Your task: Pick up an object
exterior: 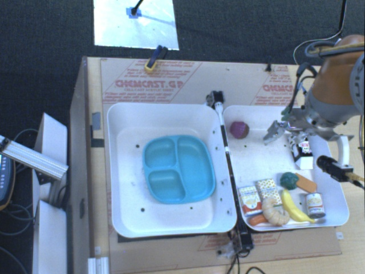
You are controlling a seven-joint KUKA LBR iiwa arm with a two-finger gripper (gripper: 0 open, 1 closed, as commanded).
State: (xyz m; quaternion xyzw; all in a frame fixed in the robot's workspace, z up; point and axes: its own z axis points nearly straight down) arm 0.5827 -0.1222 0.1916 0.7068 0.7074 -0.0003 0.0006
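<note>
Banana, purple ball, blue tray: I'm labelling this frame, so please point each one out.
Banana (292,206), camera view, middle of its yellow body.
Purple ball (239,129), camera view, its centre.
Blue tray (158,182), camera view, floor of its lower-left compartment.

Colours in your two bins
You have a light-blue divided plastic tray (178,169) in the shallow white left bin (122,153); a purple round ball (239,129), yellow plastic banana (293,205) in the right.
</note>
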